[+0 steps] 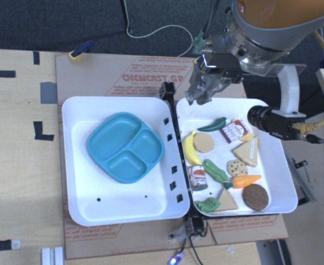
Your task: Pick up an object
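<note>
Your right bin [272, 203] holds the pickable toy food: a banana [190, 148], a round cracker [203, 143], a green pepper [212, 125], a red packet [234, 130], a cheese wedge [247, 151], a carrot [244, 180], a brown cookie [255, 196] and a small can [198, 177]. Your hand [197, 97] hangs over that bin's far left corner, apparently carrying nothing; you cannot tell how far it is open. The left bin [73, 148] holds a blue divided plate [125, 147]. Both bins sit on the desk [18, 148].
</note>
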Robot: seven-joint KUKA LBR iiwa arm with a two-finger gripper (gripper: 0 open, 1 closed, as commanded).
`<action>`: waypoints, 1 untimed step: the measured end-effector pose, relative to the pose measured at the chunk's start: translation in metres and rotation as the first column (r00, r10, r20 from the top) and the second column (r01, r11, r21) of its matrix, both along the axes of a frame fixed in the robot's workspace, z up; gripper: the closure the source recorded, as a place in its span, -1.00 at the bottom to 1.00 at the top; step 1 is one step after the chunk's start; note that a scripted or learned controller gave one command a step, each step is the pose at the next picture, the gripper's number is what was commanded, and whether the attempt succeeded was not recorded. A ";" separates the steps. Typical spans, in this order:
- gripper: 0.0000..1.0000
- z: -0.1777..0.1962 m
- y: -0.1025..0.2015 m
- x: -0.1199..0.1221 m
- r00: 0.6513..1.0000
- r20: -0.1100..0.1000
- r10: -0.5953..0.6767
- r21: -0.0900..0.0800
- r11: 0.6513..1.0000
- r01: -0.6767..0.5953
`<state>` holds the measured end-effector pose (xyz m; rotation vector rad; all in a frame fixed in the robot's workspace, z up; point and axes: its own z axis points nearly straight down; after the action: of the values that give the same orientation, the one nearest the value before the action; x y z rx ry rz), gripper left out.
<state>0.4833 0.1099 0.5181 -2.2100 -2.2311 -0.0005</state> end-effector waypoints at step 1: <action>1.00 -0.170 -0.022 -0.002 1.000 -0.019 -0.011 -0.006 1.000 0.011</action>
<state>0.4814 0.0879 0.3486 -2.2159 -2.2118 0.0276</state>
